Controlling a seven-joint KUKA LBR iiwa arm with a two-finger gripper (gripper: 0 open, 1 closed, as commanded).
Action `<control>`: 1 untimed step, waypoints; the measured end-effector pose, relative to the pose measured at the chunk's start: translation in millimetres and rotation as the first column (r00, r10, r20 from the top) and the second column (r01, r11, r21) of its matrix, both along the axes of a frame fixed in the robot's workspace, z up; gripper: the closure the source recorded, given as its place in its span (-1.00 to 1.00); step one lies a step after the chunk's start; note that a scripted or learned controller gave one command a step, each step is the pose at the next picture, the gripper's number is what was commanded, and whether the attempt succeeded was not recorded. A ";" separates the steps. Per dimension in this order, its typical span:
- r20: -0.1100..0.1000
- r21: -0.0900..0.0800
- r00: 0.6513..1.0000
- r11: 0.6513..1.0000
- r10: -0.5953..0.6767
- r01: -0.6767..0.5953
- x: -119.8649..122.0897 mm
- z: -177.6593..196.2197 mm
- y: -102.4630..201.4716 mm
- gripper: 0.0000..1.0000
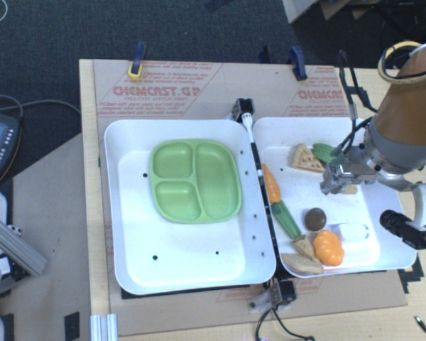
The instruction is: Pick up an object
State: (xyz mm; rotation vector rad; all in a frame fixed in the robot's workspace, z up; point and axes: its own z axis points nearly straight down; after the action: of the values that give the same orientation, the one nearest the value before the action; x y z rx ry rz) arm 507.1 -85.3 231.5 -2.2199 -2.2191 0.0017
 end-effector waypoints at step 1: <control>0.004 -0.001 1.000 1.000 0.002 -0.002 9.2 -0.6 5.9 1.00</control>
State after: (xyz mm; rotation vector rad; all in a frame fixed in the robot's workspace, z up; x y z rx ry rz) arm 516.3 -79.4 230.9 -2.2203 -2.2244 -0.0017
